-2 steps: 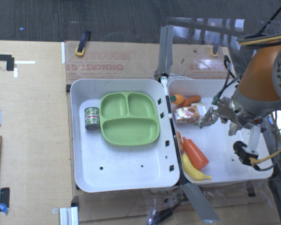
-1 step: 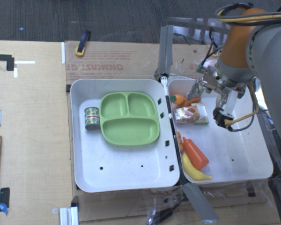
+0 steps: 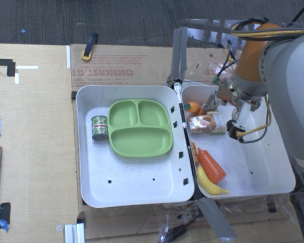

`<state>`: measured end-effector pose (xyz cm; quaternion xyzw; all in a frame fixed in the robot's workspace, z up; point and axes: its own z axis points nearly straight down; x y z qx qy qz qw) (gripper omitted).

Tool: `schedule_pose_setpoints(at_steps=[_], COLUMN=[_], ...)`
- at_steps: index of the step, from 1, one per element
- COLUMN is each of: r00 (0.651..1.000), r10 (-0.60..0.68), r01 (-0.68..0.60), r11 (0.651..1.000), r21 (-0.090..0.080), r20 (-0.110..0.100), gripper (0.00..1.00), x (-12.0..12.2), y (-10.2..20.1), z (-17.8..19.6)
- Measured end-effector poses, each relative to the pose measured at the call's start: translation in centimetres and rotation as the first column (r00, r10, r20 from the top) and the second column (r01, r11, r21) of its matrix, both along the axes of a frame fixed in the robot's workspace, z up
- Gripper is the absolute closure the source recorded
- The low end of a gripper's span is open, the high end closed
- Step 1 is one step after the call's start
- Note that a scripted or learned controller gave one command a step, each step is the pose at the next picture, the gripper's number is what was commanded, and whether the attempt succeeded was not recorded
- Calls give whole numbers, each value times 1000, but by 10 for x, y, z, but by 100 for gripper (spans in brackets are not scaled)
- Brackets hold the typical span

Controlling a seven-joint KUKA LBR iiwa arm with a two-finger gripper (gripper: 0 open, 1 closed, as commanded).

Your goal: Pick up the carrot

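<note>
The carrot (image 3: 212,166), a stubby orange-red toy, lies near the front left of the right bin (image 3: 263,171), pointing toward the back left. My gripper (image 3: 224,109) hangs over the back of that bin, above a clear packet of food (image 3: 206,123). It is well behind the carrot and apart from it. Nothing shows in its grasp. The wrist and a looping cable hide the gripper's tips.
A yellow banana (image 3: 211,184) lies right in front of the carrot. A small orange fruit (image 3: 193,107) sits at the back left corner of the right bin. The left bin (image 3: 91,181) holds a green divided plate (image 3: 140,127) and a small can (image 3: 99,127).
</note>
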<state>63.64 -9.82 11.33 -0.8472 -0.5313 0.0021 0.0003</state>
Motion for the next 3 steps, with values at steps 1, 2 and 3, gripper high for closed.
schedule_pose_setpoints(at_steps=[1,2,3], r00=[918,919,605], r10=[-397,-393,-797], r01=[397,393,797], r11=[918,919,605], r21=[-2,-4,0], r20=[-4,-3,2], gripper=[0,100,100], x=[20,21,10], y=[0,0,53], z=[-23,-14,78])
